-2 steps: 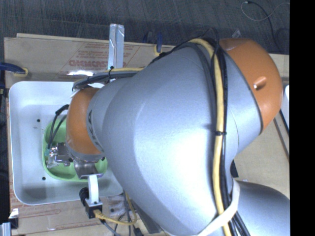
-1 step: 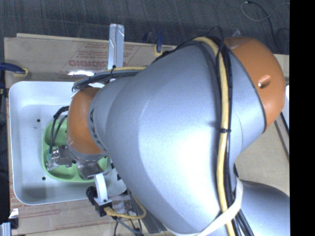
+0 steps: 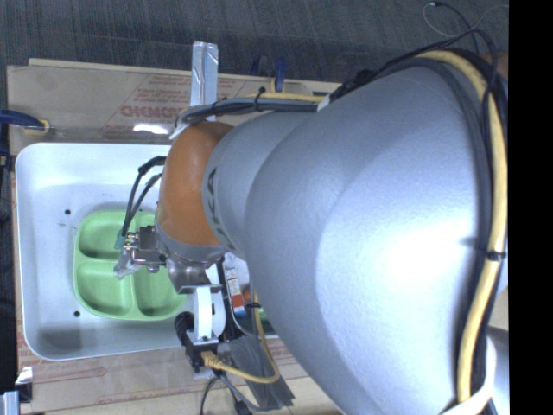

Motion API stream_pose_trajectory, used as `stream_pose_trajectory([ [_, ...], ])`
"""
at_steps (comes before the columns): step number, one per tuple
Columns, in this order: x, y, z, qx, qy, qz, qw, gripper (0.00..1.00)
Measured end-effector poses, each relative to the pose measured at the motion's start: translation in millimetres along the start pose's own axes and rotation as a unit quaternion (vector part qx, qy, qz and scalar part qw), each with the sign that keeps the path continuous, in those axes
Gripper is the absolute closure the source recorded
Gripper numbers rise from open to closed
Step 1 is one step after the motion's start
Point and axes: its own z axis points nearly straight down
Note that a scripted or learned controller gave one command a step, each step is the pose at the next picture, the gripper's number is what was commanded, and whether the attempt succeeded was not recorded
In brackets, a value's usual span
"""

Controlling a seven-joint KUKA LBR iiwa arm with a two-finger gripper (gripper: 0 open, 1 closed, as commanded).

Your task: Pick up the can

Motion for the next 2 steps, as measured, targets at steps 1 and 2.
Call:
stream_pose_trajectory([
  [1,-53,14,-66,0.000,0.000,0.033,0.9995,0.00],
  [2,-15,1,70,0.000,0.001,-0.056,0.9985,0.00],
])
